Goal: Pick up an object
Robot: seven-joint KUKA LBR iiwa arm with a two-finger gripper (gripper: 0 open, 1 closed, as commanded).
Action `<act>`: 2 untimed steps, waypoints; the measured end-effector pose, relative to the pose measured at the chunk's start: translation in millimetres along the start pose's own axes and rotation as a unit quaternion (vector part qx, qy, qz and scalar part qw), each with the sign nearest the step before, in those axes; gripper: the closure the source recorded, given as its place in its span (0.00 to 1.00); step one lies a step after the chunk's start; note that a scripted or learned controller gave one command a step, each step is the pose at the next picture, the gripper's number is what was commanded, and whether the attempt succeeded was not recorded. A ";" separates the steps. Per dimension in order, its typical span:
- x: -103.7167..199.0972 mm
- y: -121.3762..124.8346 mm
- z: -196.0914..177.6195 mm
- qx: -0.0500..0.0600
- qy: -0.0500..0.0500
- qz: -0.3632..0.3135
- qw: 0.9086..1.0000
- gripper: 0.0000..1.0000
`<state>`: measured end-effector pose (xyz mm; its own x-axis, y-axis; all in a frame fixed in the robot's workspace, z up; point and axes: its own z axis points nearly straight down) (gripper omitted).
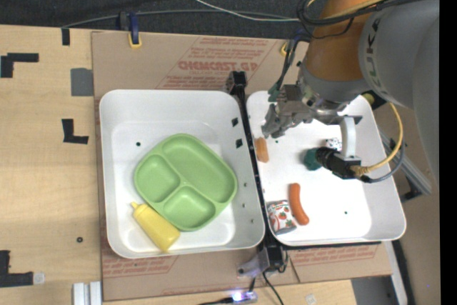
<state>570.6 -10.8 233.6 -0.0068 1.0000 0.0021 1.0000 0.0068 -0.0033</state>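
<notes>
The gripper hangs over the right bin, just above a small orange piece lying against the bin's left wall; how its jaws stand cannot be told. The piece looks light, stiff and smooth, probably best pinched across its narrow width, though the wall crowds one side. An orange sausage-like toy and a printed packet lie nearer the front. A dark green object is partly masked by cabling.
</notes>
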 end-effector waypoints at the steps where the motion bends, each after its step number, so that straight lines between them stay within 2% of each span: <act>1: 45.9 -27.1 14.5 0.001 -0.001 0.001 1.000 1.00; 2: 97.8 -51.1 22.2 0.001 -0.001 0.001 1.000 1.00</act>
